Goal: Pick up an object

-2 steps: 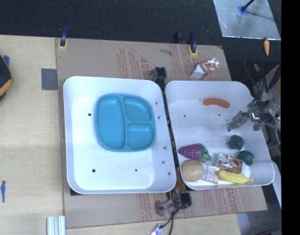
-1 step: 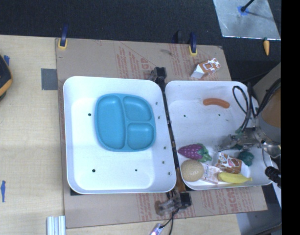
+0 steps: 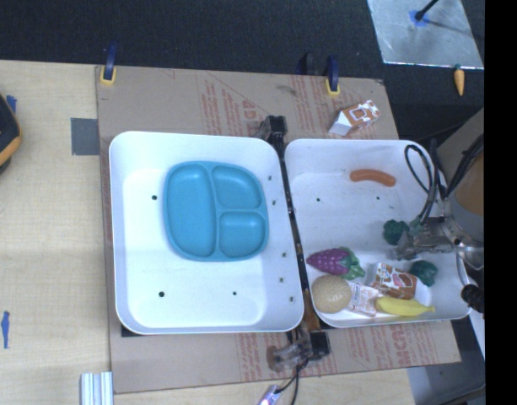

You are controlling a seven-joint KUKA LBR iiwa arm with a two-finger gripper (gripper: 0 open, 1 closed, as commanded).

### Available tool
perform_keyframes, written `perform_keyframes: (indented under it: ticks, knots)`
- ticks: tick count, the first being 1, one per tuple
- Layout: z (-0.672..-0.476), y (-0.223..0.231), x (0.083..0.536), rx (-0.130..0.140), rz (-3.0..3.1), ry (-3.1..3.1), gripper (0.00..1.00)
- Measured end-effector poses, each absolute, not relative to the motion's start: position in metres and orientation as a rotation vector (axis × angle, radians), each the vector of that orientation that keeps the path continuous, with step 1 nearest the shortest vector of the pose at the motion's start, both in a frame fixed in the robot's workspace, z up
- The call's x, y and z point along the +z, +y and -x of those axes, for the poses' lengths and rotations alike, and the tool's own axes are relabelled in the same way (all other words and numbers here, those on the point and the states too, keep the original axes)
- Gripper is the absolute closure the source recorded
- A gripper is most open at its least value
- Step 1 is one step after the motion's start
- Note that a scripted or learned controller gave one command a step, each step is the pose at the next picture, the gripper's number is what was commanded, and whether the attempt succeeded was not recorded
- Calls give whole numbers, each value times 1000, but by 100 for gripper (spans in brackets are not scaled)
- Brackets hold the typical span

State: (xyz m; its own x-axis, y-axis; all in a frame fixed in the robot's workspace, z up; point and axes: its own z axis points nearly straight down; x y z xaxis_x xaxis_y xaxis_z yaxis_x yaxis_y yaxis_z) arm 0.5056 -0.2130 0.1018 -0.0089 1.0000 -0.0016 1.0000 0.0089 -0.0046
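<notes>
The right bin (image 3: pixel 325 163) holds several toy foods. An orange sausage (image 3: pixel 373 176) lies near its far wall. Purple grapes (image 3: pixel 334 261), a round beige piece (image 3: pixel 331 294), a printed packet (image 3: pixel 395 280) and a yellow banana (image 3: pixel 404 308) sit along its near side. Two dark green pieces (image 3: pixel 395 230) (image 3: pixel 424 270) lie by the right wall. My gripper (image 3: pixel 417 242) reaches in from the right, low between the two green pieces, with its metal body just right of the upper one. I see nothing lifted.
The left bin (image 3: pixel 131 226) carries a blue divided plate (image 3: pixel 216 210). A small carton (image 3: pixel 356 118) lies on the cardboard behind the right bin. Black cables (image 3: pixel 422 171) loop over the right bin's far right corner.
</notes>
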Motion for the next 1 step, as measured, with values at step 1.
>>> perform_keyframes:
  ticks: [1]
  knots:
    - [-573, -189, 181, 0, 2216, -2226, 100]
